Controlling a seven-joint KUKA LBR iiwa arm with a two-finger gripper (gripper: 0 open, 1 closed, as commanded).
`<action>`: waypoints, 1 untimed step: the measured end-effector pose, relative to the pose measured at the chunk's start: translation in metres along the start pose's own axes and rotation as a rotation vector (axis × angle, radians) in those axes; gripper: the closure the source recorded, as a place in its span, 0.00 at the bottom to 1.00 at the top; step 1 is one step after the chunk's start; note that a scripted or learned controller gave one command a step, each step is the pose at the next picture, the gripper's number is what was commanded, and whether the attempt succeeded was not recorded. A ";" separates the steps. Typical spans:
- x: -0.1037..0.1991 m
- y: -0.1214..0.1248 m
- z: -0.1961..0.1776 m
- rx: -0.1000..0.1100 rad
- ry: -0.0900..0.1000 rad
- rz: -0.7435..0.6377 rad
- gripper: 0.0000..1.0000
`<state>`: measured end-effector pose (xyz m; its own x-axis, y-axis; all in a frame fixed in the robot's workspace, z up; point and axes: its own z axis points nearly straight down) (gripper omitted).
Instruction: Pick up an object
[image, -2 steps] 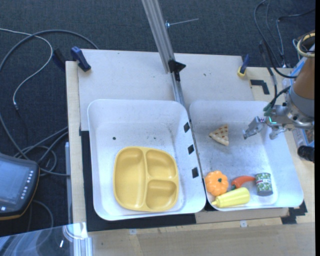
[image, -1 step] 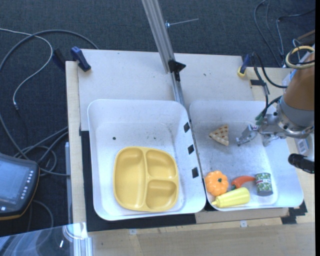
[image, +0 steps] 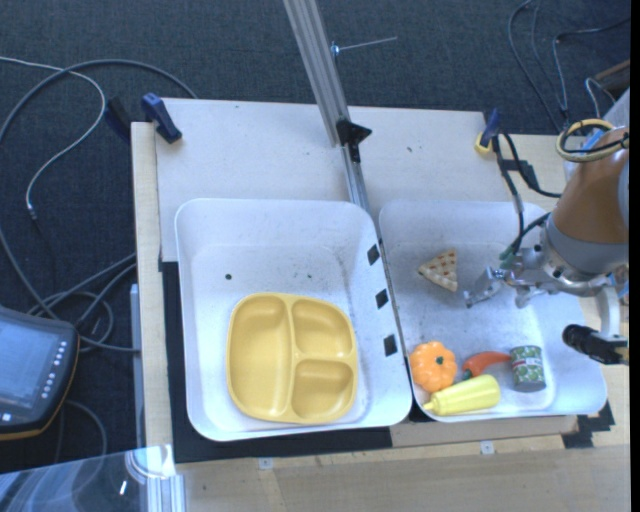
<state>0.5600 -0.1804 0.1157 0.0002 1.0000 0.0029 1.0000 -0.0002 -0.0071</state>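
Note:
The right bin (image: 400, 230) holds several toy foods. A tan pizza wedge (image: 440, 270) lies near its middle. Along the front wall sit an orange pumpkin (image: 433, 365), a yellow corn cob (image: 465, 396), a red pepper (image: 487, 360) and a small green can (image: 526, 367). My gripper (image: 486, 288) hangs low over the right bin, just right of the pizza wedge and above the pepper and can. The grey wrist and orange band (image: 592, 200) rise behind it at the right edge. Nothing is visibly held.
The left bin (image: 270, 225) holds a yellow divided plate (image: 293, 357). A metal pole (image: 330, 80) slants down to the ridge between the bins. Black cables (image: 515, 180) trail over the bench at the back right. A blue clamp (image: 160, 115) sits on the back-left corner.

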 end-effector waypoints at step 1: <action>0.001 0.000 0.025 -0.001 0.000 -0.001 0.00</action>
<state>0.5594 -0.1798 0.0910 -0.0007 1.0000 0.0025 1.0000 0.0007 -0.0059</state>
